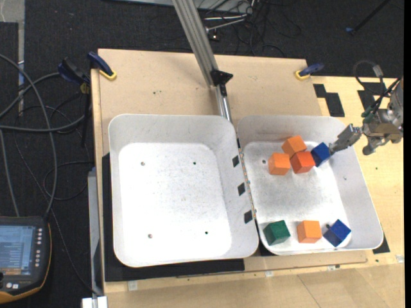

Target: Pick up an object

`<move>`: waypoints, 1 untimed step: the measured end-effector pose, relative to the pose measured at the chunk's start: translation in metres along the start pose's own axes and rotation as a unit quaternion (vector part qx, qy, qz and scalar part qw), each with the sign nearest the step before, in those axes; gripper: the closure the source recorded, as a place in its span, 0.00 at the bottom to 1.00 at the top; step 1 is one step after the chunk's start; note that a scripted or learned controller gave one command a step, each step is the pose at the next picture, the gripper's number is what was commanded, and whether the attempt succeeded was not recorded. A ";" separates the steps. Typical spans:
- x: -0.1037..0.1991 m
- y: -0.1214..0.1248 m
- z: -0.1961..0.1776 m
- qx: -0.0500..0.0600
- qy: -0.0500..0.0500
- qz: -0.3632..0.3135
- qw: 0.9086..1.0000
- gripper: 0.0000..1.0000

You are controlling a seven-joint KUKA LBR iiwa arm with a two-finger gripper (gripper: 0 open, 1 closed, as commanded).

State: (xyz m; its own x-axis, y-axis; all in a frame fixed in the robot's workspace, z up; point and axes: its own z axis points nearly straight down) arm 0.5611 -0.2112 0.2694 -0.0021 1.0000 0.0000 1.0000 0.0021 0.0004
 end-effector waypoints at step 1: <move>0.000 0.000 0.000 0.000 0.000 0.000 1.000 0.00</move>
State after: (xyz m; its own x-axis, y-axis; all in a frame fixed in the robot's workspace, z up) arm 0.5611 -0.2111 0.2694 -0.0022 1.0000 -0.0001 1.0000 0.0022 0.0003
